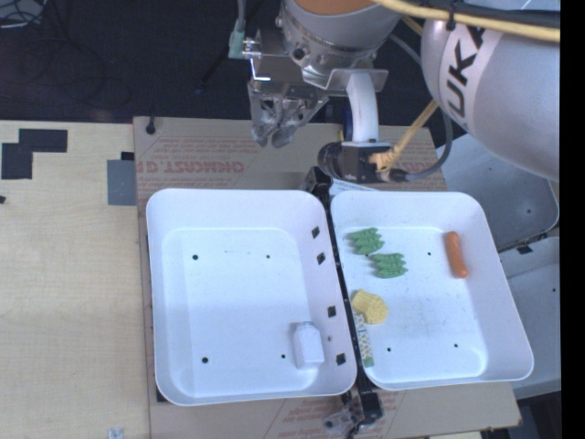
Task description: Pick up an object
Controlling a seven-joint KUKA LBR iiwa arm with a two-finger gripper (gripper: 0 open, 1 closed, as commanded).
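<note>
Two white bins sit side by side. Nearest, left bin [183,373] holds a small white block [307,344] close to its right wall. Right bin [498,337]: yellow piece [369,306] against the divider, two green leafy pieces [366,240] and [389,264] further back, orange sausage-shaped piece [454,254] off to the right. Furthest, gripper [279,126] hangs above the cardboard behind the left bin, nothing in it; finger spread cannot be made out.

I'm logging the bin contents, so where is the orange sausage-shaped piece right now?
The orange piece lies in the right bin, near its far right wall, well right of the two green pieces.
</note>
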